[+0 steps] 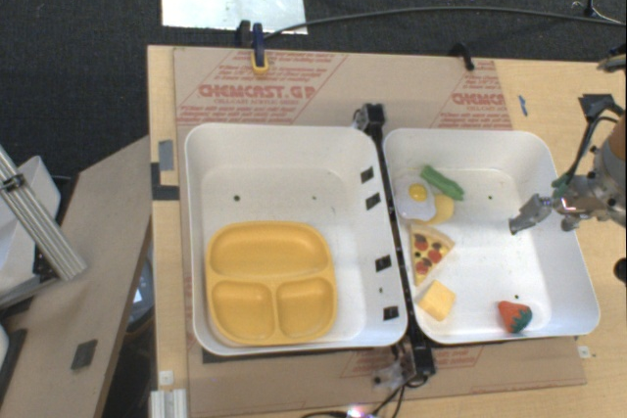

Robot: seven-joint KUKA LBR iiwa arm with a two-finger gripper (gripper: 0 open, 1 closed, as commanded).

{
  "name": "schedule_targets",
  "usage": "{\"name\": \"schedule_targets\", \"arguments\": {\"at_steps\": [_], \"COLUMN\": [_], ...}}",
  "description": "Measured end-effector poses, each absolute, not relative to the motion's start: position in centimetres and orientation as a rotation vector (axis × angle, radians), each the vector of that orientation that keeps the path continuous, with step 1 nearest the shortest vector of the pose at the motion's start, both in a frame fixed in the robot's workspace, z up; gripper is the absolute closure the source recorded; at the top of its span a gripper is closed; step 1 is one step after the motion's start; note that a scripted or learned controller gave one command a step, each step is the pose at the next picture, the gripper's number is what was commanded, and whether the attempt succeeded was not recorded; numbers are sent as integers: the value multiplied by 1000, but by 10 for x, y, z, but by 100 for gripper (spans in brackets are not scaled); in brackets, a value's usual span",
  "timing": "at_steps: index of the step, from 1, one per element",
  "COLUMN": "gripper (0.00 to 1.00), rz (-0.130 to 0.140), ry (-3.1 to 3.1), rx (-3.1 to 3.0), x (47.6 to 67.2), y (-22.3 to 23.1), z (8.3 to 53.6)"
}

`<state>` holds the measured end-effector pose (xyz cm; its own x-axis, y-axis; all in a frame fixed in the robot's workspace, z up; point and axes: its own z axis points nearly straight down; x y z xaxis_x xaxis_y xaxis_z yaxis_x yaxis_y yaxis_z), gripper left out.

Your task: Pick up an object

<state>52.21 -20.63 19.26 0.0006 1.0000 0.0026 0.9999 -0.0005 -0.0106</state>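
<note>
The right bin holds several toy foods. A fried egg lies near its left wall, with a green pod just above it. Below them are a pizza slice and a yellow cheese block. A red strawberry with a green top sits near the front right corner. My gripper reaches in from the right and hovers over the bare middle-right of this bin, apart from every item. Nothing is seen in its grasp.
The left bin holds a yellow divided tray at its front. Black clips run along the wall between the bins. A cable arcs over the bench behind the bins.
</note>
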Motion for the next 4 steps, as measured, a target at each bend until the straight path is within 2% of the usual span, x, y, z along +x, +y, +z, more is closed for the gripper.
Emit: {"name": "schedule_targets", "arguments": {"at_steps": [1,2,3,4], "gripper": [0,0,0,0], "rz": [-1,1,2,-1], "ry": [-2226,-2223,-2221,-2222], "rx": [-2219,-2218,-2218,-2221], "x": [525,528,528,529], "y": [-206,-202,-203,-203], "z": [199,157,94,84]}}
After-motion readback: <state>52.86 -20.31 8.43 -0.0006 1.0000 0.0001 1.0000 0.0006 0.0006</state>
